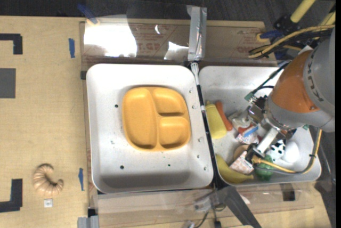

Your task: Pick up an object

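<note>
The gripper (259, 148) is down in the right bin (234, 75), buried in the pile of clutter near the bin's front edge, and honestly I can't tell how wide it's spread or whether it has hold of anything (the black tool body and the junk around it blur together). Right around it sit a black-and-white spotted toy (277, 151), a green item (263, 171) and a small crumpled packet (241, 164) with red print that's too small to read. Further left, a yellow block (216, 120) lies with its long axis running front to back, an orange stick (224, 116) leaning along its right side. A banana (230, 172) curves along the front-left corner, long axis roughly left to right. The arm's orange band (290, 88) sits above the bin's right half. The left bin (101, 115) holds a yellow divided tray (156, 117). Off on the bench (37, 115) at far left, a tan croissant-looking thing (48, 179) sits by itself.
</note>
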`<state>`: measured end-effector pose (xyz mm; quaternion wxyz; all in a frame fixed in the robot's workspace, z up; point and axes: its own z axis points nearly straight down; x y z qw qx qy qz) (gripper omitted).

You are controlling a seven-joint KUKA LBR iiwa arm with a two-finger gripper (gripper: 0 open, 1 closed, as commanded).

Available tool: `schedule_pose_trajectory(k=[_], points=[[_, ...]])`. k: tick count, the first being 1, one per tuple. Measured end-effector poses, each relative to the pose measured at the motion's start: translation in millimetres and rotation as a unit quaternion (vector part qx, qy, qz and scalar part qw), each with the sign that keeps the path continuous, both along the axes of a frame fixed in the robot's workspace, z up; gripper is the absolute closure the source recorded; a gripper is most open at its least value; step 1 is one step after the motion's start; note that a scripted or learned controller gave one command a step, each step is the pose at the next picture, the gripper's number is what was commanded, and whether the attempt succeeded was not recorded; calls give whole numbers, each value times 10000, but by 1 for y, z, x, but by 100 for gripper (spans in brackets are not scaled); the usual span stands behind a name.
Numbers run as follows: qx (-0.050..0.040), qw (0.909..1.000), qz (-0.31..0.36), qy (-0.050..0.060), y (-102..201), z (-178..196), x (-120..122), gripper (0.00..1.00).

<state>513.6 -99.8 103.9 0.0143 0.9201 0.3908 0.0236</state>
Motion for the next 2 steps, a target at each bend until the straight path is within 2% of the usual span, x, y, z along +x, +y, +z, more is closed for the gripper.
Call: schedule_pose_trajectory(k=[1, 2], points=[[47, 9975, -711, -15, -2, 0, -16, 0], [127, 9824, -1862, 62, -20, 0, -21, 0]])
